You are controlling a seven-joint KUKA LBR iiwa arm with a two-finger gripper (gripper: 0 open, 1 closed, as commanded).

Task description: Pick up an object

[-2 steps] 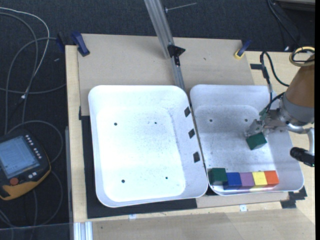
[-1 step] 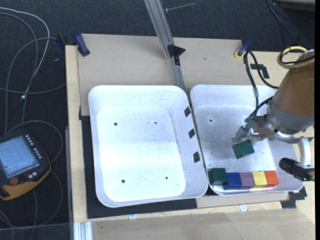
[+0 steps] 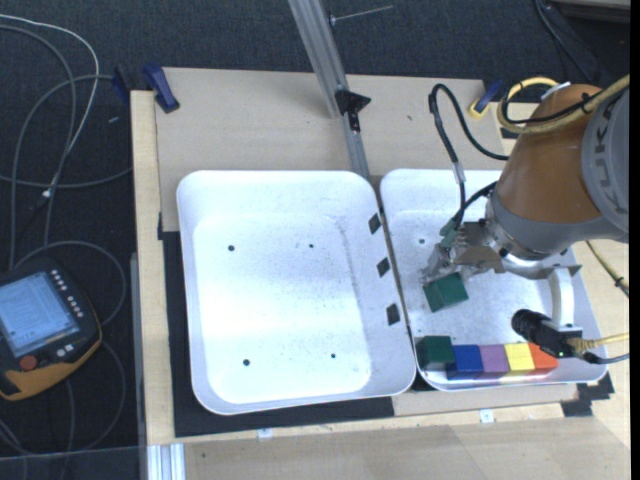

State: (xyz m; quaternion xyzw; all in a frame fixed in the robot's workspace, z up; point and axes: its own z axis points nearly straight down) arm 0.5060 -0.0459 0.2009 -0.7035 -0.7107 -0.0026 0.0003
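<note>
My gripper [image 3: 446, 271] hangs over the middle of the right bin [image 3: 405, 208], reaching in from the right under the grey and orange arm. A dark green block [image 3: 445, 292] sits tilted right at its tip, its top edge caught between the fingertips, so the gripper is shut on it. The block looks slightly larger than the others, as if raised off the bin floor.
Along the right bin's front wall lies a row of blocks: dark green [image 3: 435, 350], blue [image 3: 465, 360], purple [image 3: 494, 358], yellow [image 3: 518, 356] and orange [image 3: 543, 358]. The left bin [image 3: 200, 208] lies beside it. A metal pole [image 3: 318, 38] slants down between the bins.
</note>
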